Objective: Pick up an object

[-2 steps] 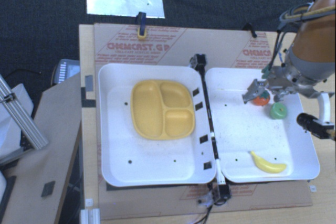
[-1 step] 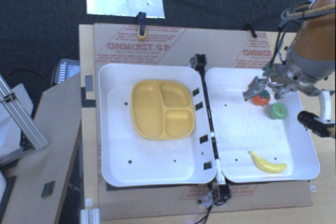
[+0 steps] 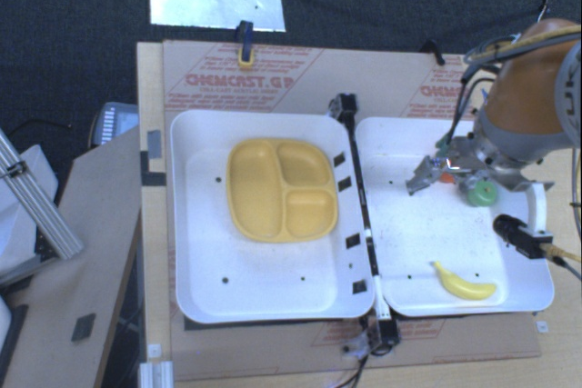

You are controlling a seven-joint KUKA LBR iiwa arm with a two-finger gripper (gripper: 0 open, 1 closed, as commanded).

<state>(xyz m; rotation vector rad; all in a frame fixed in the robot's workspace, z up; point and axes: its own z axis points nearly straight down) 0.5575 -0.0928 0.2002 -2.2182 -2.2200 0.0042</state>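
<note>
A yellow banana (image 3: 465,284) lies near the front edge of the right bin (image 3: 400,286). A small green round object (image 3: 479,192) sits toward the bin's back right, partly under the wrist. Beside it a small orange-red piece (image 3: 446,176) peeks out, too hidden to name. My gripper (image 3: 426,174) hangs low over the middle of the right bin, pointing left, just left of the green object and well behind the banana. In the left bin (image 3: 195,286) lies a yellow divided plate (image 3: 280,189).
A black clip strip (image 3: 356,195) runs along the divider between the two bins. The bins rest on a cardboard sheet (image 3: 273,77). The grey arm with its orange band (image 3: 536,77) covers the right bin's back right corner.
</note>
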